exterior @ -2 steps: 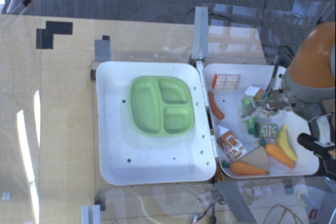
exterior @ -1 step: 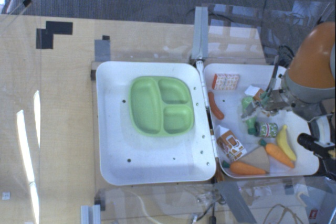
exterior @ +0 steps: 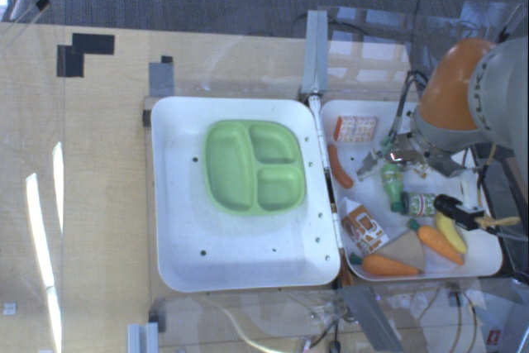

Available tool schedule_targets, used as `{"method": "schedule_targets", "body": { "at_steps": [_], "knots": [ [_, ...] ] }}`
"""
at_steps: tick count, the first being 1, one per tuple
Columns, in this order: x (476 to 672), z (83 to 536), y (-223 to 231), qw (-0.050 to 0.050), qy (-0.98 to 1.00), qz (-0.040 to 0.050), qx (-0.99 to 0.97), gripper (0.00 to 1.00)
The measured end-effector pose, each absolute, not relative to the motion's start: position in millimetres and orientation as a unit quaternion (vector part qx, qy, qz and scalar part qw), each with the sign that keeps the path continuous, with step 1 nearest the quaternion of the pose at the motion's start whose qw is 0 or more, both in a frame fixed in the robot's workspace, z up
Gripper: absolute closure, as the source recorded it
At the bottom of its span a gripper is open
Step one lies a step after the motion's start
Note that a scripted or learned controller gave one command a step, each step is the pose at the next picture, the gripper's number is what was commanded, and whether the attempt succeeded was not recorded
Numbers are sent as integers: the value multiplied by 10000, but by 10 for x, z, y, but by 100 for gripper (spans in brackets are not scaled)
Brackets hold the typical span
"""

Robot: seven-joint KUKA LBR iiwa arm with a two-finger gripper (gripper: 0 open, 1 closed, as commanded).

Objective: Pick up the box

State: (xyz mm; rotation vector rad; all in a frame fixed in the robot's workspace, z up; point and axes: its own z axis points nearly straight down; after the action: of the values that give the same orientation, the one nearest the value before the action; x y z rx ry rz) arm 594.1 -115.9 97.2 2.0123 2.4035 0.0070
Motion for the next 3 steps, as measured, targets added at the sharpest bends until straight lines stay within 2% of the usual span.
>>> {"method": "schedule_targets", "body": {
  "at_steps": [1, 2, 3],
  "knots": [
    [5245, 1170, -1594, 24, 7414, 14, 6711, 0],
    [5811, 881, -1926, 32, 6725, 28, 7401, 0],
    [6547, 867, -1629, -9, 6816, -16, 7318, 0]
  ]
}}
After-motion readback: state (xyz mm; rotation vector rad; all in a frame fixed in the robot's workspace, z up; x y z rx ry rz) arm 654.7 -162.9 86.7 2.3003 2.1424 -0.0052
